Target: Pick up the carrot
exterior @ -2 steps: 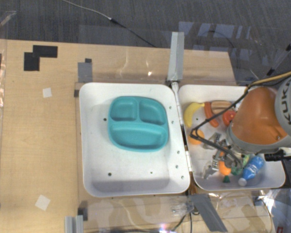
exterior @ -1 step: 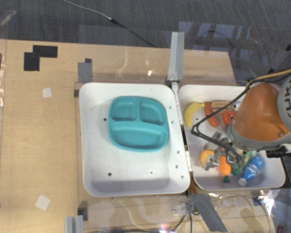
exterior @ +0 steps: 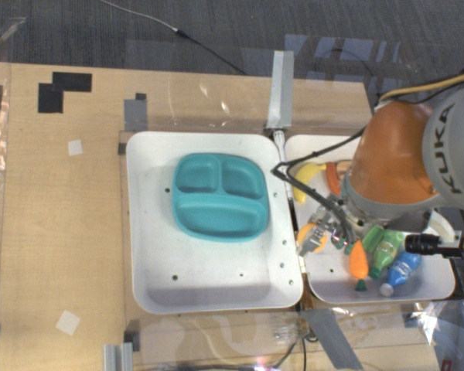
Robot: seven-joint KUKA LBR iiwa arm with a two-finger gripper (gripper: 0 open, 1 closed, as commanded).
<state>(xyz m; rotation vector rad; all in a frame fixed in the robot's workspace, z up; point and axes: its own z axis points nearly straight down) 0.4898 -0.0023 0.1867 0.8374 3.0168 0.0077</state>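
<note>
From above, a pale wooden bench (exterior: pixel 54 238) carries two shallow white bins side by side, with dark grey carpet (exterior: pixel 216 14) beyond its far edge and a thin cable (exterior: pixel 178 33) trailing across that floor. Black tape marks (exterior: pixel 62 90) sit on the wood at the far left. The left bin (exterior: pixel 151 269) holds a teal divided plate (exterior: pixel 220 195) lying flat near its middle, with bare white floor around it on all sides. The right bin (exterior: pixel 441 284) is crowded.

The arm (exterior: pixel 402 153) enters from the right, its orange band hanging over the far part of the right bin and hiding much of it. The gripper (exterior: pixel 321 234) is low at the right bin's left wall, just beside the rim shared with the left bin; whether it is released or clenched I cannot tell.

The carrot (exterior: pixel 359 262) lies in the right bin's near half, close to the gripper on its right, touching a green bottle (exterior: pixel 383 247). A blue bottle (exterior: pixel 400 273) rests next to that, and a yellow item (exterior: pixel 305 174) lies toward the far left corner.
</note>
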